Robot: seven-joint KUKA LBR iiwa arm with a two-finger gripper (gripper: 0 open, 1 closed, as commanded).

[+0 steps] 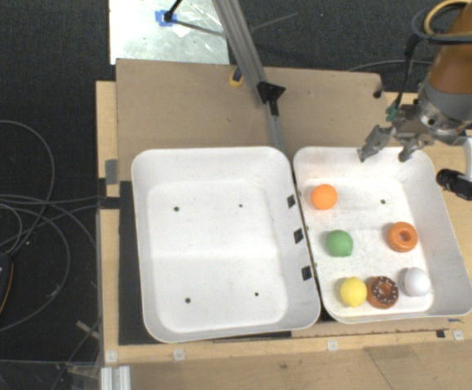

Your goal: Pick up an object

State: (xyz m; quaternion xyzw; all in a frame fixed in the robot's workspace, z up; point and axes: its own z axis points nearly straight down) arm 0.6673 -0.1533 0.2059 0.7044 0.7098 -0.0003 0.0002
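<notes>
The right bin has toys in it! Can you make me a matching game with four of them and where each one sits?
Things:
1. orange ball
2. green ball
3. white ball
4. orange ring

Places in the right bin:
A. right side, above the white ball
B. near corner, beside the brown doughnut
C. farthest back, left side
D. middle of the left side

Pairs: 1-C, 2-D, 3-B, 4-A

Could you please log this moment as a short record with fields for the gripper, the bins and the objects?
gripper: open, above the far edge of the right bin, holding nothing
right bin: holds six objects
objects: orange ball, green ball, orange ring, yellow ball, brown doughnut, white ball
left bin: white, beside the right bin
nearest to gripper: orange ball
</notes>
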